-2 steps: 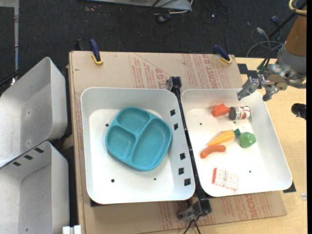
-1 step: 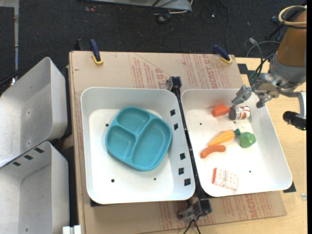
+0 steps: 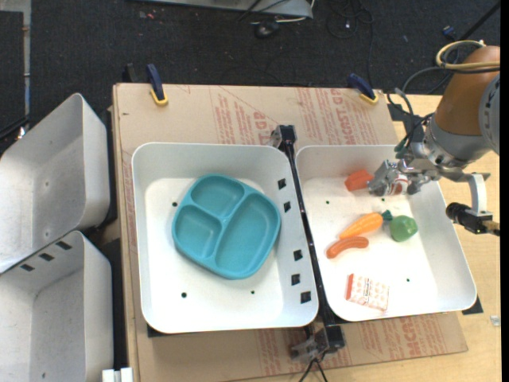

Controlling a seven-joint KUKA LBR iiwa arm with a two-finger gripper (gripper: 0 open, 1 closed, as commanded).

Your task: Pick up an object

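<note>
Gripper-wise, the arm's metal two-finger claw point(image 3: 387, 183) hangs low over the far part of the right shallow white bin point(image 3: 445, 285), just beside a small orange-red rounded toy piece point(image 3: 358, 181); whether the claw is open or closed cannot be told, since its tip is a blur of grey metal. Four loose items and one carton lie in that bin: the orange-red piece near the far edge, an orange toy carrot point(image 3: 362, 225) and a green toy pepper point(image 3: 402, 228) near the middle, an orange-red toy sausage point(image 3: 347, 247) just nearer than the carrot, and a small white-and-red printed carton point(image 3: 367, 291) toward the near edge. One teal three-compartment plastic plate point(image 3: 228, 225) sits in the left white bin point(image 3: 151, 293). Both bins rest on a brown cardboard-covered bench point(image 3: 215, 110), held by two yellow-tipped clamps point(image 3: 157, 86) at the far edge, over dark carpet point(image 3: 71, 22).
</note>
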